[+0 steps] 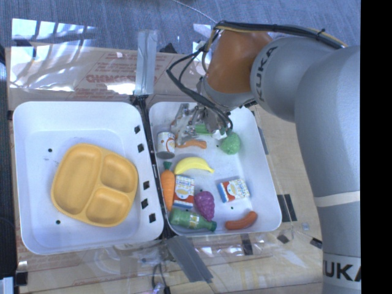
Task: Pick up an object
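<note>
Bright, even daylight from above-left; hard glare on the clear plastic sheet (52,32) at upper left. Soft shadow beneath the arm (294,72) inside the right bin (260,164). Slightly soft focus, small items smeared; whites near overexposed.

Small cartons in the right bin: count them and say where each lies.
2. One small carton lies beside the carrot, just below the banana. The other small carton lies further right, above the sausage. The arm may hide more near the bin's top.
</note>
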Available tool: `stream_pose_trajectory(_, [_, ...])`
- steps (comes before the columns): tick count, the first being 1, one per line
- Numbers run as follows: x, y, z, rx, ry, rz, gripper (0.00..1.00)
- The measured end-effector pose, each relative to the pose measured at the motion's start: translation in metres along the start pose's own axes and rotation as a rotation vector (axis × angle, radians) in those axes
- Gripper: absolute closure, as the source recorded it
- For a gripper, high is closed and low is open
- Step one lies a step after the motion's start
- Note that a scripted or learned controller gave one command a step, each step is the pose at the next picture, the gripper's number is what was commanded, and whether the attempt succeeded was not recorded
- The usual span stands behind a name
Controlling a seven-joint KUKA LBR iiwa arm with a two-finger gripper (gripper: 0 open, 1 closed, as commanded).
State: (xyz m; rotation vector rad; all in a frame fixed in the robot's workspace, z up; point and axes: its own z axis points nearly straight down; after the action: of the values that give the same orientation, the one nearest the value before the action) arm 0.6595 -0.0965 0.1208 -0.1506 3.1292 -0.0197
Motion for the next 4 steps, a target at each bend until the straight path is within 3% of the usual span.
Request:
stream_pose_trajectory(1, [0.003, -0.043, -0.138, -0.007, -0.007, 0.072, 1.0])
stream_pose_trajectory(2, [0.027, -0.112, 0.006, -0.016, 0.01, -0.229, 1.0])
stream_pose_trajectory(3, [0.026, -0.112, 0.003, -0.014, 0.006, -0.229, 0.0])
stream_pose_trajectory(4, [0.096, -0.106, -0.023, -0.012, 0.003, -0.304, 0.0])
